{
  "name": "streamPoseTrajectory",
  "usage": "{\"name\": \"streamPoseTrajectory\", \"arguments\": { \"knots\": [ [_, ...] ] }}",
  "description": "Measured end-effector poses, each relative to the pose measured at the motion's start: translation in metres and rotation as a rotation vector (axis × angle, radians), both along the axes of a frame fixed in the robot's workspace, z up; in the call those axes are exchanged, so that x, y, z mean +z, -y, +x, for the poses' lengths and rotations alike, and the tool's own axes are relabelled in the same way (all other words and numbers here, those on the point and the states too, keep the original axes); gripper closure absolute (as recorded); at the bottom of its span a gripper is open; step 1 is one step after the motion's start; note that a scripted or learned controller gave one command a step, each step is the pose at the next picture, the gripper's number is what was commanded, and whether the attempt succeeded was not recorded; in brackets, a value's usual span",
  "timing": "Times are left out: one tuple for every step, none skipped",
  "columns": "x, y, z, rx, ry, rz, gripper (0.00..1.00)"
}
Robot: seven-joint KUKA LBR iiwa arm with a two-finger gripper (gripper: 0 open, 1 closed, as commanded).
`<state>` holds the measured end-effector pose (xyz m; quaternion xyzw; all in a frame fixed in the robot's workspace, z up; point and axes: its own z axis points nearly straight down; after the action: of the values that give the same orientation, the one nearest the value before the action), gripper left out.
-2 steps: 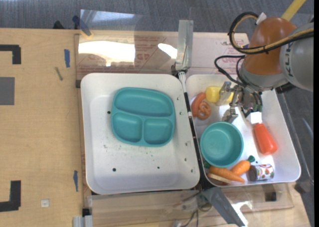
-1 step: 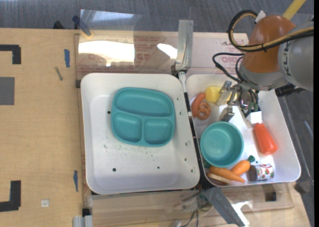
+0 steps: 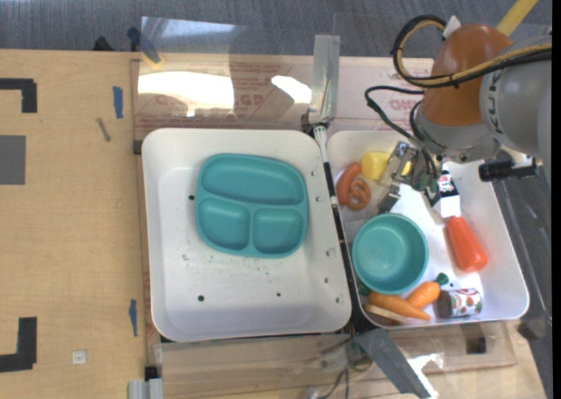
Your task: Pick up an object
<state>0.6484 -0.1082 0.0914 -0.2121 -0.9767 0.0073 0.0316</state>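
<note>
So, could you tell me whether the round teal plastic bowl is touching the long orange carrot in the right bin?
Touching. In the camera view the round teal plastic bowl overlaps the long orange carrot at its lower rim, with no white floor between them.

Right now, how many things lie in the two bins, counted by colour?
Teal: 2, tray and bowl
Orange: 4, toy, tube, two carrots
Yellow: 1, block
Dark: 1, can
Total: 8

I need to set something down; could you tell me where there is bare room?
Left bin: bare floor along its front and left, around the teal divided plate. Right bin: crowded by teal bowl, carrots and tool.
</note>
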Motion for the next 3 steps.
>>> {"name": "streamPoseTrajectory", "arguments": {
  "knots": [
    [0.000, -0.013, -0.010, -0.280, 0.030, -0.011, 0.00],
    [0.000, -0.017, -0.008, -0.425, 0.029, -0.010, 0.00],
    [0.012, -0.012, -0.004, -0.426, 0.057, -0.020, 1.00]
  ]
}}
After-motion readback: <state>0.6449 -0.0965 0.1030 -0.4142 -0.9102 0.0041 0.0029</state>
